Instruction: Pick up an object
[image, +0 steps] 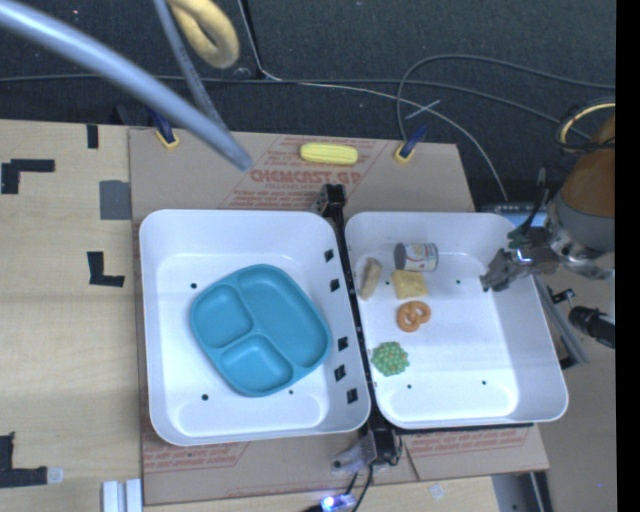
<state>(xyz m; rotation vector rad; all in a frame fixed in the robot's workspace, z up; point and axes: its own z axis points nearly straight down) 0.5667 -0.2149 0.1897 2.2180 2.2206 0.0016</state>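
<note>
The right bin (520, 395) holds a small can (417, 256) lying on its side, a beige piece (369, 277), a yellow wedge (408, 285), an orange pretzel (412, 317) and a green broccoli-like ball (389, 358). My gripper (503, 272) hangs over the right bin's right edge, well to the right of these objects. Nothing shows between its fingers, and whether they stand open or shut is not clear.
The left bin (170, 240) holds a blue divided plate (260, 328). A yellow banana-like piece (328, 154) lies on the cardboard behind the bins. Cables run across the dark surface at the back. The arm's orange band (590, 185) sits at the right edge.
</note>
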